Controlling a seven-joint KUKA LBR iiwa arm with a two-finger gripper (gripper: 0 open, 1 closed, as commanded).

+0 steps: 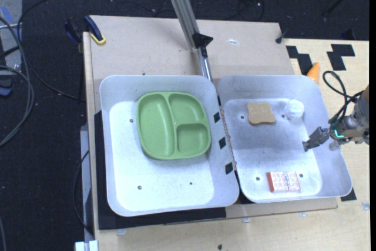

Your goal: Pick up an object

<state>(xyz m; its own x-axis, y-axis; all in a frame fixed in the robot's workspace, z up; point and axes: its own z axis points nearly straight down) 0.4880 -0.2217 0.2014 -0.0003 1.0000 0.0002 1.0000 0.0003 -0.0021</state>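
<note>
White plastic forms both shallow bins on the bench. The left bin (117, 185) carries a green divided plate (174, 125) with three compartments, set toward its upper middle. The right bin (329, 126) holds three loose things: a tan slice of toast (261, 114) near the upper middle, a small pale, whitish object (294, 107) just to the right of the toast, and a flat red-and-white packet (284, 181) lying near the lower edge.

The gripper (317, 139) reaches in from the right, over the right-hand side of the right bin, with a dark tip pointing inward toward the bin floor. Whether the claw is open or closed cannot be told from this angle, and nothing is seen held in it.

The toast lies up and to the left of the claw, apart from it. The pale object sits above the claw and is the nearest of the three. The packet lies below and to the left, also apart. The claw touches none of them.
</note>
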